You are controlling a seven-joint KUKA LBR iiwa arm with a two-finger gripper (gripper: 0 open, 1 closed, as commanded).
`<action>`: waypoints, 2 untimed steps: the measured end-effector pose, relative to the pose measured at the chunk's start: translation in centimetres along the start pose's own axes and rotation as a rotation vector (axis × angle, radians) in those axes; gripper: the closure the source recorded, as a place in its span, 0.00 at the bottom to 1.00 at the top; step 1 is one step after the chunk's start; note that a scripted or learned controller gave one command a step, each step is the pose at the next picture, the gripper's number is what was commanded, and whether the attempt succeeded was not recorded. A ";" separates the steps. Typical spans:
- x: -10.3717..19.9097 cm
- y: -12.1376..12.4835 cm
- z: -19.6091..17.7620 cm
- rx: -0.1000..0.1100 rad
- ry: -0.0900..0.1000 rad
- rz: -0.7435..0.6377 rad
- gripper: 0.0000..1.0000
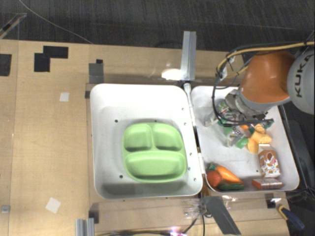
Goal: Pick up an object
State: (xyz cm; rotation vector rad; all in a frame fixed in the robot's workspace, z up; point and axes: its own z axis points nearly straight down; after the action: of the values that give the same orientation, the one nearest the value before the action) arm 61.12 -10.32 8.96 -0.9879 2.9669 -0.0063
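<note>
My gripper (235,132) reaches down into the right bin (212,146), under the orange wrist band. It sits over a small heap of toys: a green piece (239,141) and a yellow-orange piece (255,142) right beside it. The wrist hides the fingers, so I cannot tell whether anything is between them. An orange carrot (228,173) lies at the bin's front, with a red piece (213,179) and a dark green piece (230,185) next to it. A small juice carton (268,162) lies at the front right, beside a brown bar (267,184).
The left bin (106,132) holds a green three-compartment tray (155,151). A metal post (188,55) stands behind the divider between the bins. Cables loop above the wrist at the back right. Wooden bench surface stretches to the left.
</note>
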 end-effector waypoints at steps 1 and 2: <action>7.9 1.5 -0.2 0.001 0.002 -0.060 0.00; 1.2 -0.4 0.0 0.001 0.000 0.122 0.00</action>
State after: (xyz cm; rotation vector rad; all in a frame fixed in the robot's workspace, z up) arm 60.41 -11.38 8.95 -0.8053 3.0213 -0.0058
